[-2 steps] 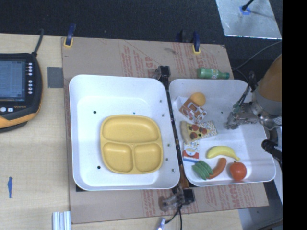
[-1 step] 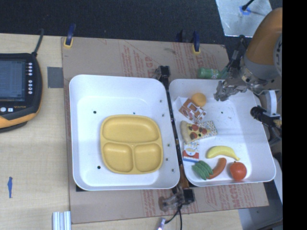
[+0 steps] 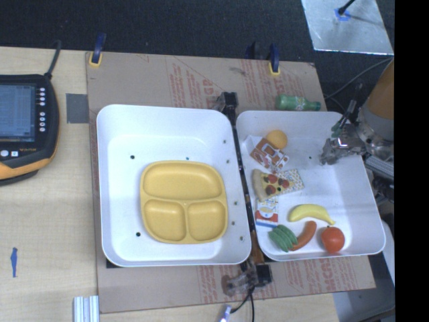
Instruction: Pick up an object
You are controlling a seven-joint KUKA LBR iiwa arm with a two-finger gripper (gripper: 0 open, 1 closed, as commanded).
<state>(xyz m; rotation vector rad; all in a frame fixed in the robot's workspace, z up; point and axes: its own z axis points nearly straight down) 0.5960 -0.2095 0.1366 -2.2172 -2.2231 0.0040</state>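
left bin [image 3: 120,129]: yellow divided tray [image 3: 182,201] | right bin [image 3: 355,200]: pizza slice [image 3: 271,183], banana [image 3: 310,212], tomato [image 3: 332,239], all untouched | end effector [image 3: 333,149]: over the bin's right side, carrying nothing; finger state cannot tell | advice: choose the banana, lying apart from its neighbours; centre above it, descend straight, close across its narrow width.

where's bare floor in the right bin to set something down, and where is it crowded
Bare floor in the right bin: the middle-right stretch between the gripper above and the banana below, plus the top strip right of the orange. Crowded: the left side, with the pizza slice, and the bottom row with the sausage and tomato.
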